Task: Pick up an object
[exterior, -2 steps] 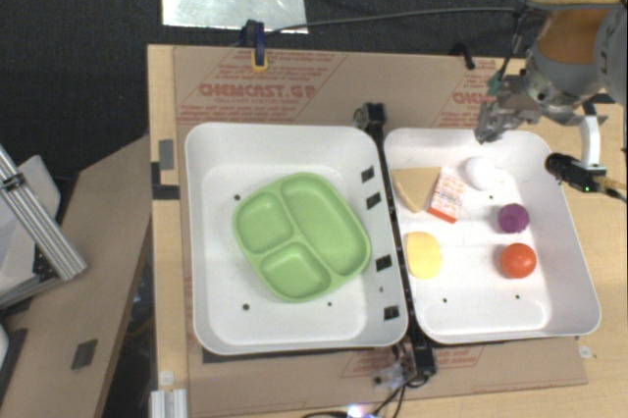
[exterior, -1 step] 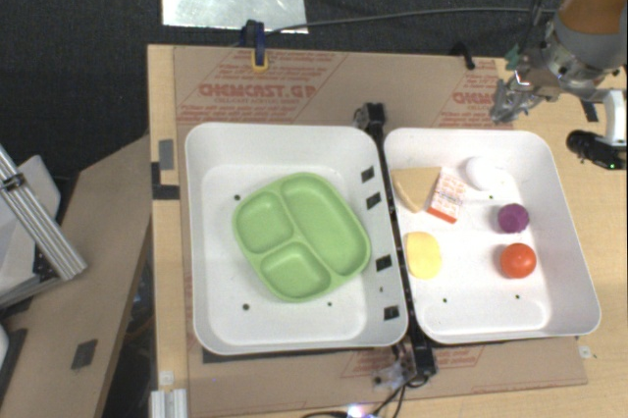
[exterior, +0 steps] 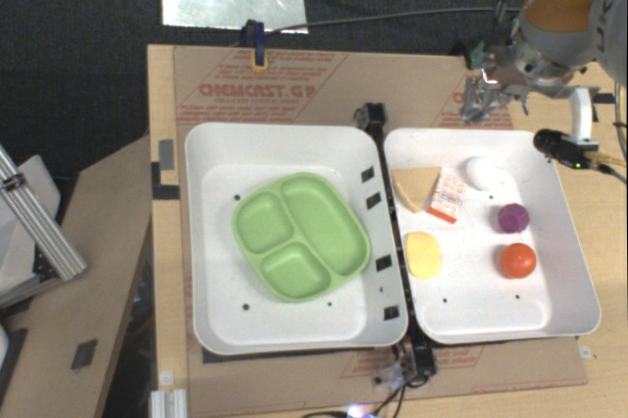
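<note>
The gripper [exterior: 478, 102] hangs above the right bin's [exterior: 564, 210] far rim.

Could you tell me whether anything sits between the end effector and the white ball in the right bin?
Nothing visible does. The end effector hangs above the far rim of the right bin, and the white ball lies just below it in the picture, with bare bin floor between. The carton lies to the ball's left, off that line.

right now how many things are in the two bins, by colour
green: 1, divided plate
yellow: 1, item
tan: 1, wedge
red-and-white: 1, packet
white: 1, ball
purple: 1, ball
orange-red: 1, ball
total: 7
</note>
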Tool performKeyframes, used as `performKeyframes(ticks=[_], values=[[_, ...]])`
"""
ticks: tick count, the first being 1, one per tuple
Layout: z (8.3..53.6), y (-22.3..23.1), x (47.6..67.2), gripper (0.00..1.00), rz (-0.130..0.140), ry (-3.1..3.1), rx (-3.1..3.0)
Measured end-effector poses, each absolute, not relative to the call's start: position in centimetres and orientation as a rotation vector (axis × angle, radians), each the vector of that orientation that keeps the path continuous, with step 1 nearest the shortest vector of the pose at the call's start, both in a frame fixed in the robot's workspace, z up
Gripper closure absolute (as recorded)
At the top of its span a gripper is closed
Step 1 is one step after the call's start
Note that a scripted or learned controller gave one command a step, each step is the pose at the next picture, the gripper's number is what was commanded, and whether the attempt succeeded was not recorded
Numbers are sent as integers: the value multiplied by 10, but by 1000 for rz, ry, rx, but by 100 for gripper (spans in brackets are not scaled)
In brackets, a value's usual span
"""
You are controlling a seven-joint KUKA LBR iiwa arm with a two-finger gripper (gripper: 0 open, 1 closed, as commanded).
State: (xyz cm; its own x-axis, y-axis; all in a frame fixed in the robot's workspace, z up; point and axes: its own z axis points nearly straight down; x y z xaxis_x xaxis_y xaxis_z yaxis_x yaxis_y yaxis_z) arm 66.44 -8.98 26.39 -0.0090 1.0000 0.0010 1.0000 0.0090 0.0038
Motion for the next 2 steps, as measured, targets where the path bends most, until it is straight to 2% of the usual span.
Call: performKeyframes(ticks=[1,2], values=[[250,-38,658,100,3,2232,2212],[235,16,661,100,4,2232,2212]])
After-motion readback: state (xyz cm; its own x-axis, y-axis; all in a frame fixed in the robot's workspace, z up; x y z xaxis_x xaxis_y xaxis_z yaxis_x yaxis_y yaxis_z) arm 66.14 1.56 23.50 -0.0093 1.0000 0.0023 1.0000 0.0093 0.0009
